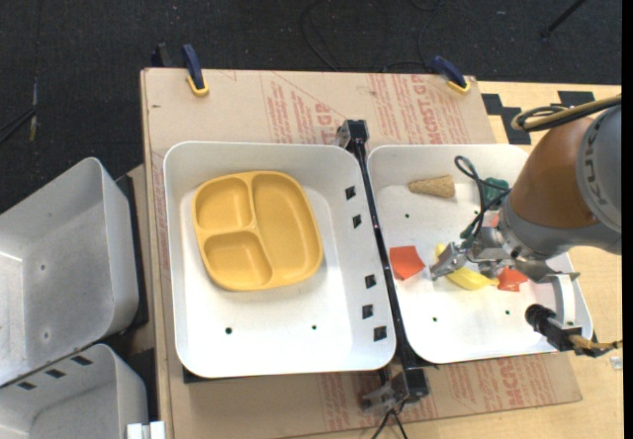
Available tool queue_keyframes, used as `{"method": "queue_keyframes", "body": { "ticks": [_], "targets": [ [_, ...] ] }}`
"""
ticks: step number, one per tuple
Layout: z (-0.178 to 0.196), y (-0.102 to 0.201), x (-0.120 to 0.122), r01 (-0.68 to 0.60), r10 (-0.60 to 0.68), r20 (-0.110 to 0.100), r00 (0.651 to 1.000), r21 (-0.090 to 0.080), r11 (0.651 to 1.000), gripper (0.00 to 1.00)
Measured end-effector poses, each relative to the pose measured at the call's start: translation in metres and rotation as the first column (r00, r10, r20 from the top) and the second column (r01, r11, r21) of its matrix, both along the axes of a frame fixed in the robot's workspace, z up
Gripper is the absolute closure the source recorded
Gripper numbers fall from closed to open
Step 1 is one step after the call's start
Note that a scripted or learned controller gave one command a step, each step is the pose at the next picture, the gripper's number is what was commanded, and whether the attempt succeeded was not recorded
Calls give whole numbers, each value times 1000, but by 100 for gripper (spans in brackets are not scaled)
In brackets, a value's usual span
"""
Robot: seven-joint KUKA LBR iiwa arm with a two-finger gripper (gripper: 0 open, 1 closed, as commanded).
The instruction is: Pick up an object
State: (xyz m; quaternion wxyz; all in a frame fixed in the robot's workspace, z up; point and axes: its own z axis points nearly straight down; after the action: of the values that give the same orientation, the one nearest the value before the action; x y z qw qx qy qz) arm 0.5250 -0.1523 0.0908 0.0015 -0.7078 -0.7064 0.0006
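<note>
Cardboard-topped bench (pixel 297 101), two white bins. Right bin (pixel 425 328): gripper (pixel 447 262) low beside yellow object (pixel 471 279), orange block (pixel 406 262) at 9 o'clock; finger state unclear.

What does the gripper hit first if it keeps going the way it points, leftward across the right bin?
Likely the orange-red block, just left of the gripper on the right bin floor. The yellow object sits beside and below it. Height is unclear from this view.
</note>
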Motion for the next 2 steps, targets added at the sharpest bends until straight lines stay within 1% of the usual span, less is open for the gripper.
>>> {"method": "queue_keyframes", "body": {
  "ticks": [1, 2],
  "targets": [
    [11, 0, 1, 1, -1, 3, 1000, -1, 1000, 100],
    [53, 2, 4, -4, 4, 6, 1000, -2, 1000, 100]
  ]
}}
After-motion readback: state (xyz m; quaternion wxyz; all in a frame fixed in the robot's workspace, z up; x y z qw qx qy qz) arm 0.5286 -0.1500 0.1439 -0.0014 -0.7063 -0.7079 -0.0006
